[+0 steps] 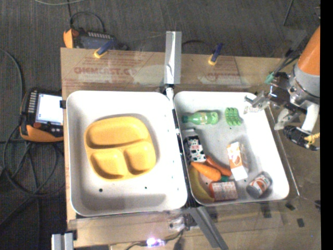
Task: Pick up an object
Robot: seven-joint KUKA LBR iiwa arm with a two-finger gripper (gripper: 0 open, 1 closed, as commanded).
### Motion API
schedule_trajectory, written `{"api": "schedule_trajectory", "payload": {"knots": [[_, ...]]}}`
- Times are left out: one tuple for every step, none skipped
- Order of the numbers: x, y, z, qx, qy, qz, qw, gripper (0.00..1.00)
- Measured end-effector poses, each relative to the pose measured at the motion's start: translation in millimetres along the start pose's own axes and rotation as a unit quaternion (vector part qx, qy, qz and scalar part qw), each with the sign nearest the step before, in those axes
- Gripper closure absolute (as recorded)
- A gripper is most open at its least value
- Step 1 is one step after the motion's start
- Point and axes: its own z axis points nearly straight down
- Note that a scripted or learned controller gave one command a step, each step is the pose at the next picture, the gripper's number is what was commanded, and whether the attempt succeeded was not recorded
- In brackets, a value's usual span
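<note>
the gripper hangs over the far right corner of the right bin, and i cannot tell whether it is open or closed. nothing shows in its grasp.

just left of it, in the far part of that bin, lie a small green toy and a green bottle on its side. nearer, an orange and white carton lies in the middle, with a can in the near right corner. along the left wall sit a black and white pack, a carrot, a banana and a pinkish box, crowded together and touching.

the left bin holds a yellow divided tray.

both bins rest on a brown board with faint red print, too pale to read. two blue clamps grip its far edge. around it is dark grey carpet with loose cables, and an orange-cased handheld screen lies to the left. labels on the carton and can are too small to read.
</note>
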Motion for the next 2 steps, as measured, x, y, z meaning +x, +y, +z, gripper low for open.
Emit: {"api": "schedule_trajectory", "payload": {"knots": [[-2.9, -12.7, 133.5, 0.002, 0.001, -0.011, 0.9999, 0.0], [-28.9, 3.7, 171.7, -0.003, 0.005, -0.009, 0.9999, 0.0]]}}
